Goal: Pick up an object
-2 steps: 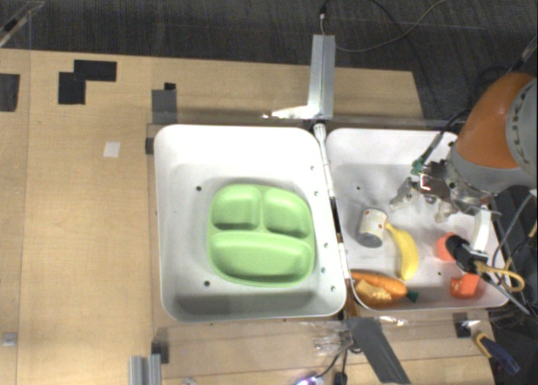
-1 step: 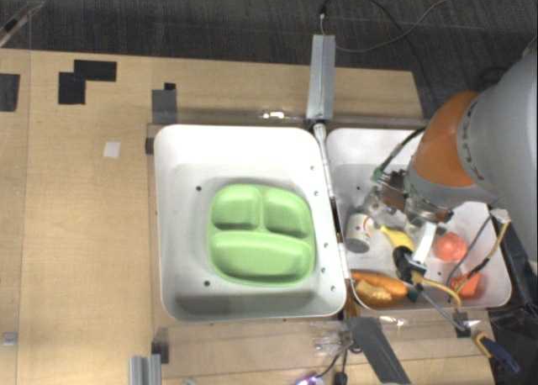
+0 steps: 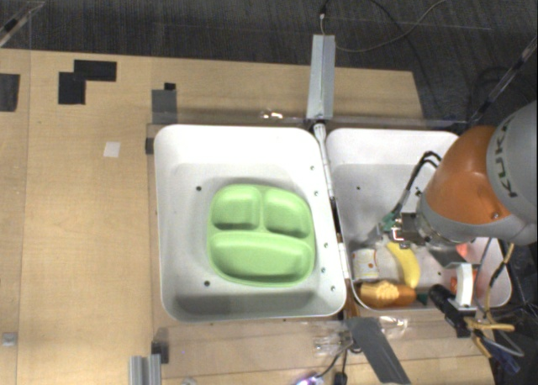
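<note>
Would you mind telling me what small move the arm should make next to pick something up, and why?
Probably a short, straight descent onto the banana. The gripper sits low in the right bin, just above the banana's upper end, and nothing visibly lies between them. The orange object at the bin's near edge is farther off, so the banana seems the likelier target.

Floor: dark grey carpet (image 3: 193, 5) past my bench, a black cable (image 3: 395, 26) looping over it.
Bench: pale wood (image 3: 76, 207), black tape marks (image 3: 84, 79) far left.
Post: grey metal rail (image 3: 321, 76) between the bins.
</note>
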Robot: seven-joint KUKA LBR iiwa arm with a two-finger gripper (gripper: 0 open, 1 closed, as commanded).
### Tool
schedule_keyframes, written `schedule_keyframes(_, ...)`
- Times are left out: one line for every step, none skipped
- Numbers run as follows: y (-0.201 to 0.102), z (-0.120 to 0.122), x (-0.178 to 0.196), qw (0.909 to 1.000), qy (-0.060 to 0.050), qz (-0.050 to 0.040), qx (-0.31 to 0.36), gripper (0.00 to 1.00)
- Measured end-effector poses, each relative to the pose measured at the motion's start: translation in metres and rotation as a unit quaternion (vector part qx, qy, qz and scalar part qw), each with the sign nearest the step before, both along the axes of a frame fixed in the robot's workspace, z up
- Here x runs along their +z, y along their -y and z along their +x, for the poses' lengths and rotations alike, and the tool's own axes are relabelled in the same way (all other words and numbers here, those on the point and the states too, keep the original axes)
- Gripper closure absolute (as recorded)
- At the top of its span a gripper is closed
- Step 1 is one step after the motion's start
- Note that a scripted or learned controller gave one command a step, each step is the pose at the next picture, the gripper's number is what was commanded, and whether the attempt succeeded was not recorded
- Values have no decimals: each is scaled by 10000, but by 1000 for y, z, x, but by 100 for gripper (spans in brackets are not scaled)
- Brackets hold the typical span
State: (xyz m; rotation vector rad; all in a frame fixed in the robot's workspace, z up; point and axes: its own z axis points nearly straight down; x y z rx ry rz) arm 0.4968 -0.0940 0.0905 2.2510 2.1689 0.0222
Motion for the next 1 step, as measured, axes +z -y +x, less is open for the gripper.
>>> schedule_keyframes(-2, 3, 11, 10000, 27, 12, 17, 100)
